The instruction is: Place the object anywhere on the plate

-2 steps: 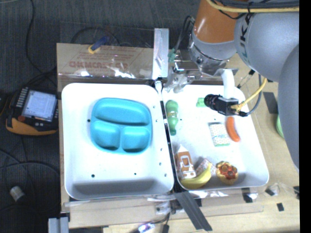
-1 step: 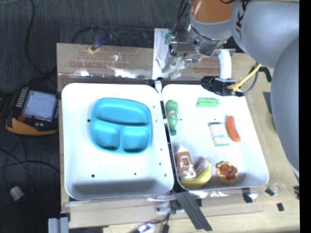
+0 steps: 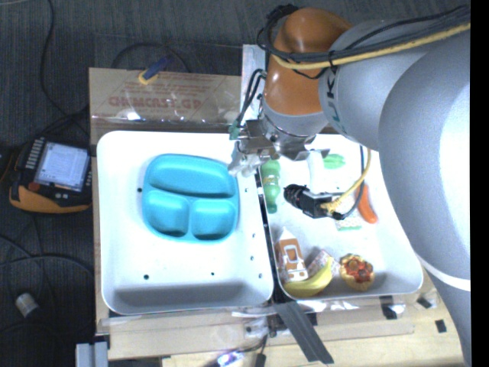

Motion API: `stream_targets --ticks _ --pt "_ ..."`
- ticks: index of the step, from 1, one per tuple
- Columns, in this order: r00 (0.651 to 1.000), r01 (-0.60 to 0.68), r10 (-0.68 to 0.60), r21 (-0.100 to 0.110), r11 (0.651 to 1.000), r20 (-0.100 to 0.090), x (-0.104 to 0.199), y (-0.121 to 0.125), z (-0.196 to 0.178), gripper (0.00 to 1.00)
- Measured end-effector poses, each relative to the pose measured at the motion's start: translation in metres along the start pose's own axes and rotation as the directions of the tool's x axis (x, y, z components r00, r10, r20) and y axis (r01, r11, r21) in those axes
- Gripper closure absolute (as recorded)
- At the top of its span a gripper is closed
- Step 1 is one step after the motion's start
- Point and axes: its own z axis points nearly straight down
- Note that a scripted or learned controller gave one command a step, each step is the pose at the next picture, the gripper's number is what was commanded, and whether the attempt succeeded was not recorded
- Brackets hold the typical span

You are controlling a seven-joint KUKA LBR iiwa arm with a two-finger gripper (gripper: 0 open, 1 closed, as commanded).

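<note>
One claw hung at the bins' divider above a green object, grip state indeterminable; carrying to the blue plate appeared next, pending a confirmed grasp.

Bright, even overhead light; white bins glare slightly, image soft.

The bench carries two shallow white bins side by side: the left bin toward its left edge, the right bin beside it (rims touching). A clear plastic sheet lies along the far edge.
</note>
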Motion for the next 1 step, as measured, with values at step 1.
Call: stream_targets --ticks 1 --pt "1.000 0.000 0.000 0.000 1.000 0.000 0.0000 0.0001 -0.0001 0.00"
